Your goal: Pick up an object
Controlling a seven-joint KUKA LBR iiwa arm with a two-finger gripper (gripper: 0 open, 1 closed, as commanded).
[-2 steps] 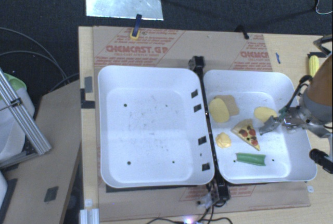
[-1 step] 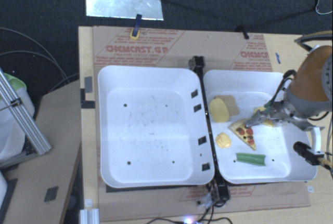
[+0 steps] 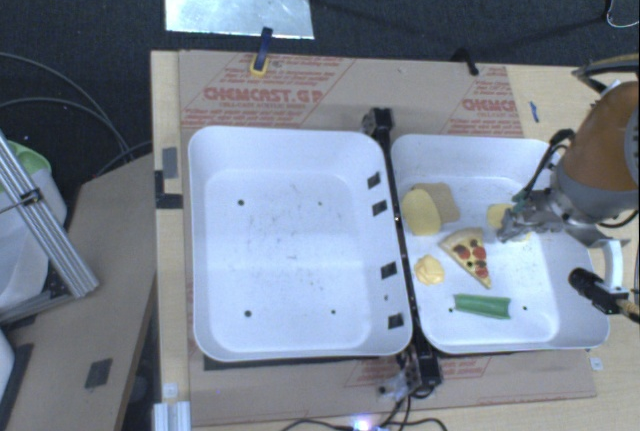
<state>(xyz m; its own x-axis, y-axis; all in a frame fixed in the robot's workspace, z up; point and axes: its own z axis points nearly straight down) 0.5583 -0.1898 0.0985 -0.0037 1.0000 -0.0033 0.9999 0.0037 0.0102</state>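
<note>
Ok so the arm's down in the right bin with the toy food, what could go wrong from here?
1. The gripper sits right beside a small yellow piece near the bin wall; it may nudge the piece against the wall rather than grasp it.
2. The pizza slice lies close below the gripper and could get bumped or dragged.
3. The pizza slice and the green piece lie flat, so fingers may slip off them.

- The arm (image 3: pixel 612 151) enters from the right edge of the frame, at mid height.
- Its orange band sits widest at the far right, narrowing into a grey wrist that slants down and leftward.
- The tool (image 3: pixel 512 222) hangs low at right of centre; its tips are too blurred to read.
</note>
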